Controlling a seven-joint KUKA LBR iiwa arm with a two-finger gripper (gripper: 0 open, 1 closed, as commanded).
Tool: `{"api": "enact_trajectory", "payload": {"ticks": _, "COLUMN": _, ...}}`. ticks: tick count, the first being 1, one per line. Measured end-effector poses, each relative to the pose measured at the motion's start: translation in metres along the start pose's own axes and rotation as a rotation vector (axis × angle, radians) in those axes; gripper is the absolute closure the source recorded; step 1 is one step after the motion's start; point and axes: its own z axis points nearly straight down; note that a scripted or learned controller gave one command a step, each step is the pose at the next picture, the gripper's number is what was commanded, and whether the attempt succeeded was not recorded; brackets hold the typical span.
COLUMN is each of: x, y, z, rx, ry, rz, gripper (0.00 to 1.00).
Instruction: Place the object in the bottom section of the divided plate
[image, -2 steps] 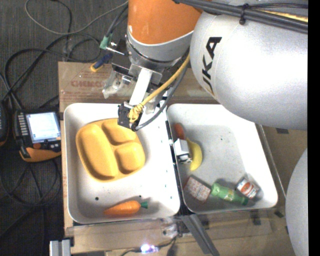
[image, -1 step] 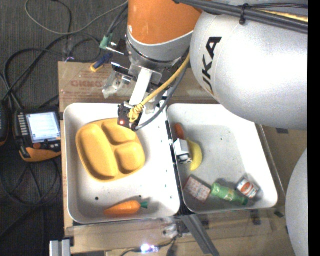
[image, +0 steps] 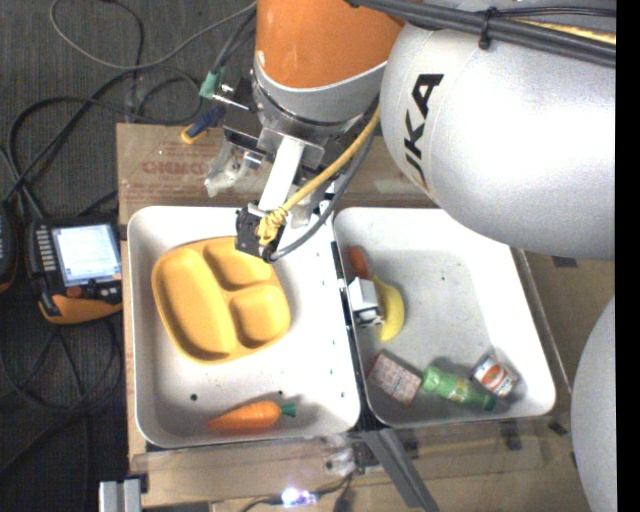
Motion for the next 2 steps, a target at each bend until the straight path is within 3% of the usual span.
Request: {"api": "enact_trajectory", "payload": {"ticks": 2, "x": 0.0000, "y": 0.0000, "z": 0.0000, "rx": 0.000, "ry": 0.000, "rz": 0.000, "gripper": 0.00}}
